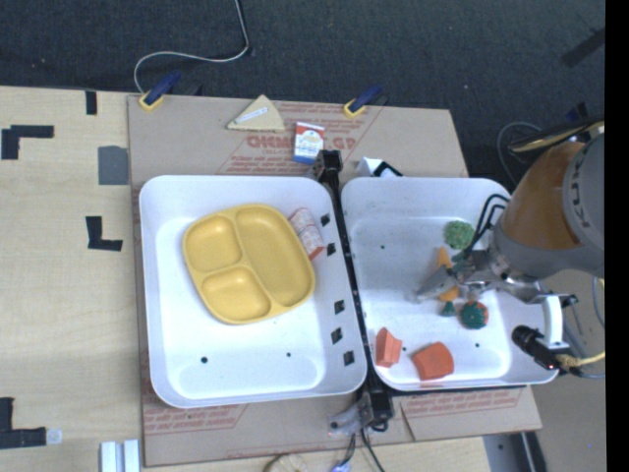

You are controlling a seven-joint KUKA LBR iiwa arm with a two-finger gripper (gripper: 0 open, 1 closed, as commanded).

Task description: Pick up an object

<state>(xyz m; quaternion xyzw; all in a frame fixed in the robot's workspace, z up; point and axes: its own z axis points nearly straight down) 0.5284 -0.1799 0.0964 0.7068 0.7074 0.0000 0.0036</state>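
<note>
In left bin (167,362), glossy three-compartment yellow plate (248,262)

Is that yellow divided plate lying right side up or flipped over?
Right side up. The yellow three-compartment plastic plate lies flat in the left white bin, its three hollows and the raised ridges between them facing the camera.

Two white bins (157,264), one yellow divided plate (248,262), two orange blocks (432,360), one green broccoli piece (458,232)

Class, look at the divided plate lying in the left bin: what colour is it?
The divided plate is plain yellow, with three compartments; the camera view shows it clearly.
</note>
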